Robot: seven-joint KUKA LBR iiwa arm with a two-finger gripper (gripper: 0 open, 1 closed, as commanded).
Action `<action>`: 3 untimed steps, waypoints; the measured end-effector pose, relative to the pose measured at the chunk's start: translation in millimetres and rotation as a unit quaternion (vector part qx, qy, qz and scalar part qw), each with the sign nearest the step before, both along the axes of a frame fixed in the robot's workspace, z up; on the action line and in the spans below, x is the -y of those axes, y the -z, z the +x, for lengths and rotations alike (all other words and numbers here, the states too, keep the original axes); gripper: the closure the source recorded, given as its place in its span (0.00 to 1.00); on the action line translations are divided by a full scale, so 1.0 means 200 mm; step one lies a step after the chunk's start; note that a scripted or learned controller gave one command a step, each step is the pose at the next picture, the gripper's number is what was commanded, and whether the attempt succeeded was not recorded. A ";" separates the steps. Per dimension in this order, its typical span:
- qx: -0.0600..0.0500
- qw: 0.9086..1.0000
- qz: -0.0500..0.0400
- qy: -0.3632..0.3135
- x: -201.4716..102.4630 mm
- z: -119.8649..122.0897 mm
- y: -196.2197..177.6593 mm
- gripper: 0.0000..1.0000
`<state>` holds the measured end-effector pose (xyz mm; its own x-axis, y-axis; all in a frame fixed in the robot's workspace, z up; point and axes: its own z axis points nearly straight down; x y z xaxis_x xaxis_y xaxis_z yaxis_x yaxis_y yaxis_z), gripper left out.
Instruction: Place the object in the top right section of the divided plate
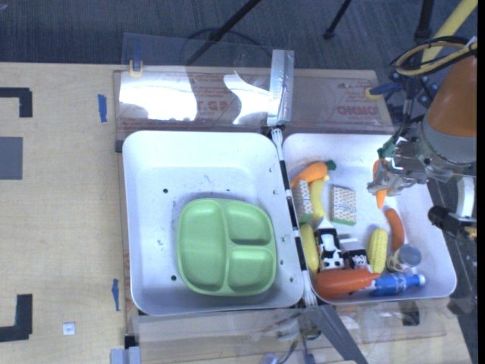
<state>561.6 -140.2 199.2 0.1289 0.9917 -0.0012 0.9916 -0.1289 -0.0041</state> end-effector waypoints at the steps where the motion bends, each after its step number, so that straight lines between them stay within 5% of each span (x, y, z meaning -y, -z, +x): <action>1: -0.001 0.994 0.002 -0.108 -0.23 -0.12 0.38 1.00; 2: 0.001 0.994 0.000 -0.108 -0.23 -0.12 0.37 0.00; 3: 0.001 0.994 0.000 -0.108 -0.23 -0.12 0.37 0.00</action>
